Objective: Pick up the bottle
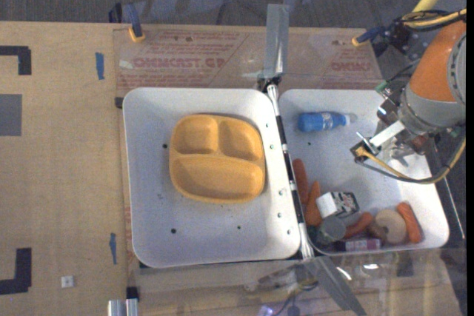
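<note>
One tool (394, 148) hangs over the right bin (437, 233), on its far-right side below the orange band of the arm (437, 78), and we cannot tell from this angle how it is set or whether anything is in it. We see the bottle (323, 120), blue with a white cap end, lying on its side on the bin floor near the back wall, to the left of the tool and apart from it. We judge that we are in the approach step, with the grasp not yet made. Next, we think the tool must travel left toward the bottle, line up across its narrow body and descend. Carrots (300, 177) and a small box (342, 202) lie nearer the front, clear of that path. A yellow divided plate (217, 158) sits in the left bin (148, 233).
</note>
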Controlling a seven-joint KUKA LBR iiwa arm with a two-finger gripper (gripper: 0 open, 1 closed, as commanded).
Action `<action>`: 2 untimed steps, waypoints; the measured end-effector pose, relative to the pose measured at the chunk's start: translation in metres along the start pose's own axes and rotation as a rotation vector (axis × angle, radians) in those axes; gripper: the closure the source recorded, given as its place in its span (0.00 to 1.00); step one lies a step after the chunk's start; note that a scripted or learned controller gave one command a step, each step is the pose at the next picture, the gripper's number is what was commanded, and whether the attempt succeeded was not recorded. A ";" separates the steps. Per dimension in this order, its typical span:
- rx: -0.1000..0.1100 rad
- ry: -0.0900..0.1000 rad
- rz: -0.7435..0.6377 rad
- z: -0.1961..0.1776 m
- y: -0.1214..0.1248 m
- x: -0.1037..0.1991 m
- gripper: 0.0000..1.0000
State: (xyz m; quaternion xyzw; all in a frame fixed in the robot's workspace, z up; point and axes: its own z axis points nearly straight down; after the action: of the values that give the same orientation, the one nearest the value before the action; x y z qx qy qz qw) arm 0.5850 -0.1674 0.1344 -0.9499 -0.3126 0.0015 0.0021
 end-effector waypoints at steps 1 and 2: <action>-0.003 0.001 0.432 -0.105 0.038 -0.019 1.00; -0.003 0.001 0.431 -0.244 0.052 -0.010 1.00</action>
State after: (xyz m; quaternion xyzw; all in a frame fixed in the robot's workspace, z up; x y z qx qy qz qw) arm 0.6083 -0.2158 0.3779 -0.9947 -0.1024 0.0008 0.0004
